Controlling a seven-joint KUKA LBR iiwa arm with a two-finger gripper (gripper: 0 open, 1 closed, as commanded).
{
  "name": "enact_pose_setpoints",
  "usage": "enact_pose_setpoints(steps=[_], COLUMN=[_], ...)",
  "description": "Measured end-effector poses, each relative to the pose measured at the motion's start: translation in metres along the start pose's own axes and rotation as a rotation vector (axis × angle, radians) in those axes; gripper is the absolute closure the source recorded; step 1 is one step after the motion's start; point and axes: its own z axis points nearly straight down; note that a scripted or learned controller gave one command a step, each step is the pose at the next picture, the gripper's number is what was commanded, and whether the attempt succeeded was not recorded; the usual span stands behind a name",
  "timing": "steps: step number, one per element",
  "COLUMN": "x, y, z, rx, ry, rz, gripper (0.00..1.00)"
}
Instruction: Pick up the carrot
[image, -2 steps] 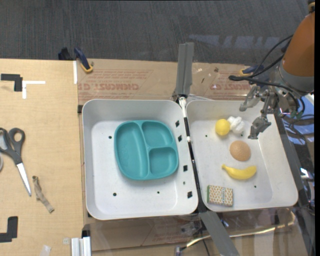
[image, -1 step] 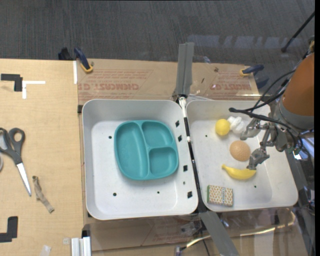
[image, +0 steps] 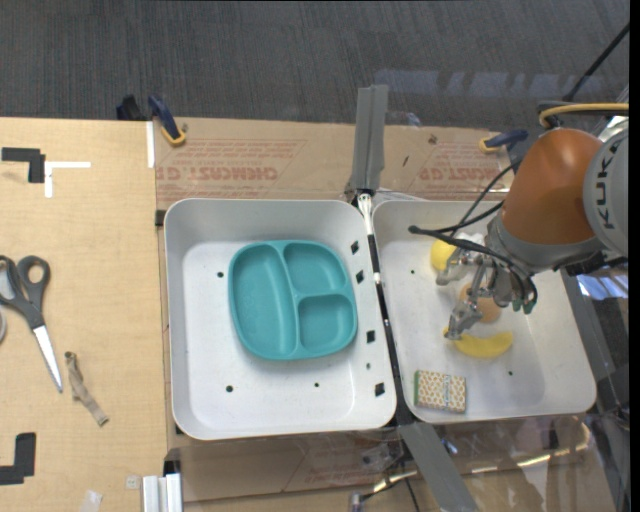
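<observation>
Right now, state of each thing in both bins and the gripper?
gripper: low over the right bin, fingers hard to read
orange item, maybe the carrot: at the gripper, grasp unclear
banana: lying flat below the gripper
yellow item: partly hidden by the arm
patterned sponge: flat at the front
teal divided plate: upright in the left bin

Both bins (image: 190, 330) look like smooth, faintly glossy white plastic. The teal plate (image: 293, 298) is matt plastic. The bench (image: 80, 300) is dull brown cardboard. The scissors (image: 32, 310) have shiny metal blades.
</observation>
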Motion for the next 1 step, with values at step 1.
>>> enact_pose_setpoints(steps=[1], x=[-0.0351], y=[-0.0667], z=[0.0036], rx=[0.001], ry=[-0.003], rz=[-0.076], gripper=[0.00])
